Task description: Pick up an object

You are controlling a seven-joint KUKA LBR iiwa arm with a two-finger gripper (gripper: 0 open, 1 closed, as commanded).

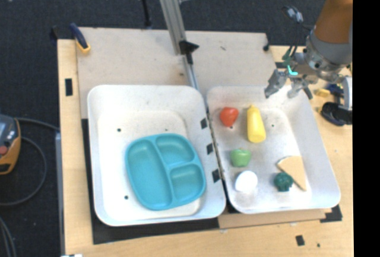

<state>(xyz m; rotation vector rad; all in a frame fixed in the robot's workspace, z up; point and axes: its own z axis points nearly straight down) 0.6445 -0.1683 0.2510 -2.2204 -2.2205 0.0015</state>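
Pincer (286, 87), fingers spread and carrying nothing, is hovering over the right bin's (320, 149) far rim; next, descending onto the yellow bottle (256, 124).

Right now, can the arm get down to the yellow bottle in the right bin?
Probably yes. The end effector hangs over the right bin's upper edge, and the yellow bottle lies just left and below it with open space above. The red object beside it sits apart, so it shouldn't block a descent.

The arm (333, 18) is cut off at the right edge.
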